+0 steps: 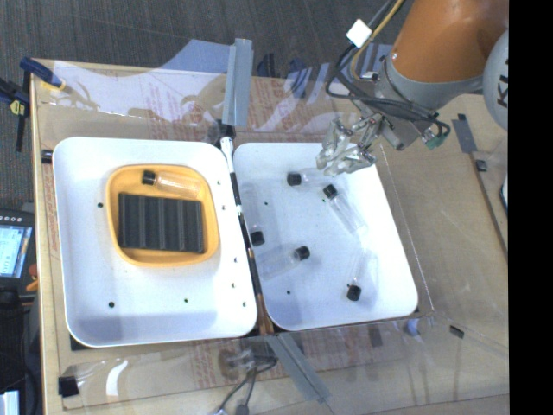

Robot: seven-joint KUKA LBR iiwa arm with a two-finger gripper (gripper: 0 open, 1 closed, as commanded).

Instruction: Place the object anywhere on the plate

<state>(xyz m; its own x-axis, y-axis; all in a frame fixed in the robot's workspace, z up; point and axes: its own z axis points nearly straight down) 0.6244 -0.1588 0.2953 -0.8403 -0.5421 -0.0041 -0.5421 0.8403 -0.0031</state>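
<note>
An orange plate point(113, 199) with a black ribbed insert point(162, 223) lies in the left bin point(78, 301). One clear vial with a black cap point(166, 179) rests on the plate's far rim. Several more clear, black-capped vials lie loose in the right bin point(393, 258): one point(342, 207) near the far middle, one point(285, 258) at the centre, one point(359, 282) toward the near right. A lone black cap point(294, 179) sits at the far left. My gripper point(344, 157) hangs over the right bin's far edge, apart from the vials, with nothing visibly in it.
Another black-capped piece point(257, 238) lies against the right bin's left wall. A grey bar point(236, 80) stands behind the gap between the bins. Cables point(380, 102) trail from the wrist. Bare bench point(458, 232) stretches right of the bins.
</note>
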